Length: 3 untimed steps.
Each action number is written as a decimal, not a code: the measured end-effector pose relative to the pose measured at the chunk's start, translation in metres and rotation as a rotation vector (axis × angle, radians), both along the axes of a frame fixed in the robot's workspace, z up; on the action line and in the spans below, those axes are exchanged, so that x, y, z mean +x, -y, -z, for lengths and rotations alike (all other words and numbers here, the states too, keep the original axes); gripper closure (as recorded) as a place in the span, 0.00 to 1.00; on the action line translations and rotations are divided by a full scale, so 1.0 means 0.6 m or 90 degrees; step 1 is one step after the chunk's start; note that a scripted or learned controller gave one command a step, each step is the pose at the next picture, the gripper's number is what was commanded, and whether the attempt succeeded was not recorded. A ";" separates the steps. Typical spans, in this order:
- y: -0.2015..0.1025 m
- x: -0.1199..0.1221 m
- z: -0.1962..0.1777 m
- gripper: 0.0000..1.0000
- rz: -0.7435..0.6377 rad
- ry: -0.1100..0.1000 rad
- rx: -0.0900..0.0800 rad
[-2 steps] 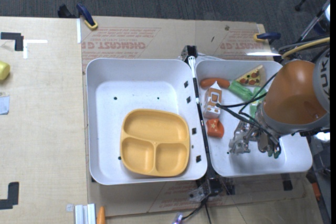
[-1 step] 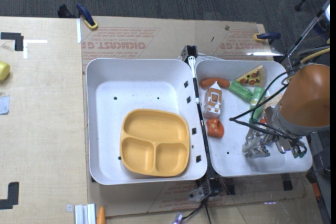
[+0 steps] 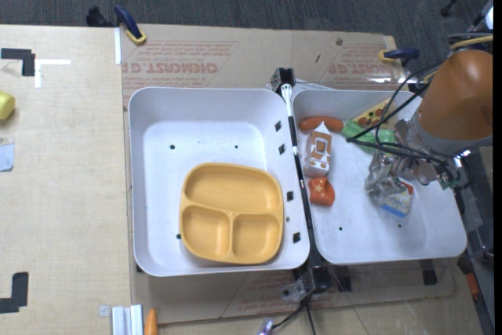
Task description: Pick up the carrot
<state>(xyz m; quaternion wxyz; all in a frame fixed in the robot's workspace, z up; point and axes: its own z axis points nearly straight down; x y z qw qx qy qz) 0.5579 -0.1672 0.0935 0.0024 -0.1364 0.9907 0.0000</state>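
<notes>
Arm [image 3: 459, 102] reaches in from the right, tool [image 3: 386, 183] lowered.

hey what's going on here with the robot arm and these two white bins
The arm's gripper hangs over the right bin, just above a small blue-and-white packet. The carrot lies apart from it, by the bin's far left corner, with a small carton and a red tomato-like piece nearer along the wall. The left bin holds a yellow divided plate. The carrot is not yet picked up.
</notes>
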 end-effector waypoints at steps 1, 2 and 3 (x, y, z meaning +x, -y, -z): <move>-0.056 0.000 0.002 1.00 -0.234 -0.001 0.000; -0.116 -0.076 0.002 1.00 -0.199 -0.001 0.000; -0.115 -0.076 0.002 0.00 -0.199 -0.001 0.000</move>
